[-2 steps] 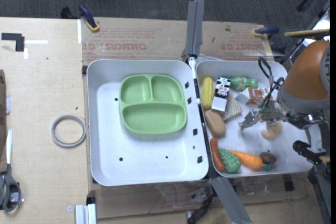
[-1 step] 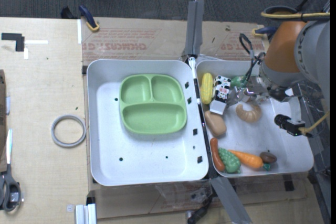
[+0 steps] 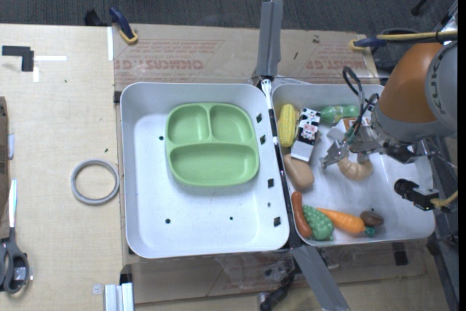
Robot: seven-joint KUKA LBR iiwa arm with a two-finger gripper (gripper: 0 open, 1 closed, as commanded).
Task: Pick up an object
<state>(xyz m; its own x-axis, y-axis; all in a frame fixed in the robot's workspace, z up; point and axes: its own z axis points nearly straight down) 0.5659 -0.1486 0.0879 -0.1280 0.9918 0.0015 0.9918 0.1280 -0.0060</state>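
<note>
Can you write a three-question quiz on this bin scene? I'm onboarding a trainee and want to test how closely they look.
1. True or false: the green divided plate lies in the same bin as the toy corn.
2. Which lies nearest the gripper? A) roll of tape B) beige toy C) scissors
3. Fill in: the toy carrot lies in the ____ bin as the camera sees it.

Key: 1 false; 2 B; 3 right.
</note>
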